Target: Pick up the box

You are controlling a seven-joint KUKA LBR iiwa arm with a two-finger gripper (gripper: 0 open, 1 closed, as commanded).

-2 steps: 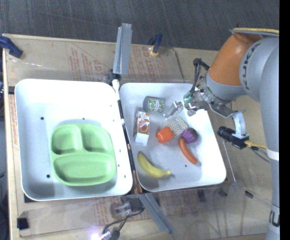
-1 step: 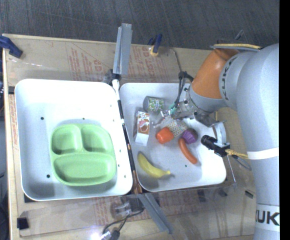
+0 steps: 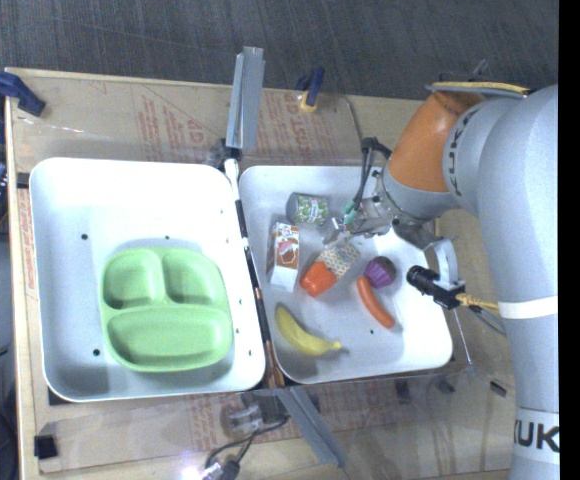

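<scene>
The box (image 3: pixel 285 252), a small white carton with a red picture, lies in the right bin (image 3: pixel 425 343) near its left wall. My gripper (image 3: pixel 344 230) hangs low over the middle of that bin, about a hand's width to the right of the box and apart from it. It is just above an orange item with a checkered top (image 3: pixel 327 268). Nothing shows in its grasp.
Around the box lie a green-labelled can (image 3: pixel 308 208), a banana (image 3: pixel 305 333), a purple item (image 3: pixel 379 271) and an orange carrot-like piece (image 3: pixel 375 304). The left bin (image 3: pixel 60 198) holds a green divided tray (image 3: pixel 166 308). The grey arm (image 3: pixel 500 198) covers the right side.
</scene>
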